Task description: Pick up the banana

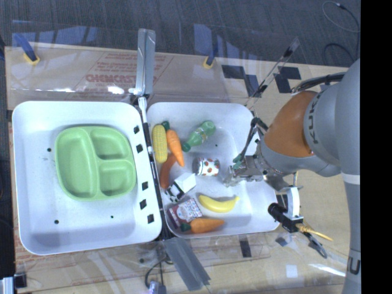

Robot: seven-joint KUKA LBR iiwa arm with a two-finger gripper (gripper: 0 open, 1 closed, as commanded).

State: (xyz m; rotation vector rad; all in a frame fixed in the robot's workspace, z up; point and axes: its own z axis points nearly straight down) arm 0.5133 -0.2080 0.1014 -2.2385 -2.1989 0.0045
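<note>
While the gripper (236, 171) hangs just above-right of the banana (217, 203) | fingers' opening: cannot tell | banana lies untouched in right bin (236, 118)

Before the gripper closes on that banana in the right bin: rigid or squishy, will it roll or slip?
The banana looks glossy and smooth, probably a stiff plastic toy, so likely light and a bit slippery. Its curved shape lying flat suggests pivoting rather than rolling. The carrot and packet sit close and may get nudged.
</note>
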